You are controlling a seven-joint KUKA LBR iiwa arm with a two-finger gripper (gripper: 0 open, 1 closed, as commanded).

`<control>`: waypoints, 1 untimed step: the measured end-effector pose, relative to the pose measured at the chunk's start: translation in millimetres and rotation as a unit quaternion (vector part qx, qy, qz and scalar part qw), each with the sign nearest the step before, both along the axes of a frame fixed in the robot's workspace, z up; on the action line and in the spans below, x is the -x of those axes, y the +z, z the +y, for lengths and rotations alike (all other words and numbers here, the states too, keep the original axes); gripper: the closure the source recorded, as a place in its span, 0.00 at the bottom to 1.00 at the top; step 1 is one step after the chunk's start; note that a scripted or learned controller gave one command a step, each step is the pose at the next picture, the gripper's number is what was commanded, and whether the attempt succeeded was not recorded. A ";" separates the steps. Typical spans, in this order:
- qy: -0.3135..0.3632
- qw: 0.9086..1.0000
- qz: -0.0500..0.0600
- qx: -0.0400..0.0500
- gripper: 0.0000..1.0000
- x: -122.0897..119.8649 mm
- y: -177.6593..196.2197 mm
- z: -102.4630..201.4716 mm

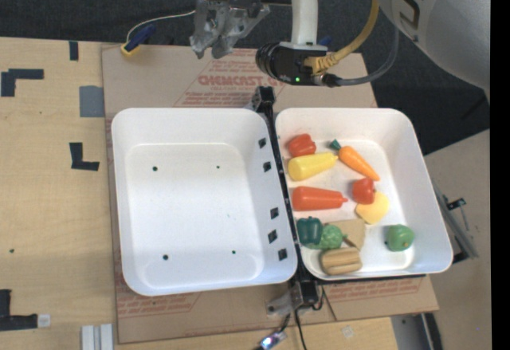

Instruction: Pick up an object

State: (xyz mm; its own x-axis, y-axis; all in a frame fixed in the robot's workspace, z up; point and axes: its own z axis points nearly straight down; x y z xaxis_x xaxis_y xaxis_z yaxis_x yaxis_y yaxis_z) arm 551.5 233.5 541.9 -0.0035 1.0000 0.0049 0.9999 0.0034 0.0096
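A: Where do you stand on the pick?

B: You haven't started it. Your gripper (213, 37) hangs beyond the far edge of the left bin (127, 181), carrying nothing; I can't tell how wide it is.

A: And the objects?

B: All in the right bin (414, 141). The green ball (399, 237) sits near its front right corner with room around it; the others crowd together.

Glossy smooth plastic bins (127, 181); shiny plastic toy vegetables (317, 198); matt wood-look bench (48, 205).
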 end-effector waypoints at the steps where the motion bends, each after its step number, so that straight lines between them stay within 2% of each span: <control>1: -0.001 1.000 0.010 0.005 1.00 1.7 -112.9 -0.2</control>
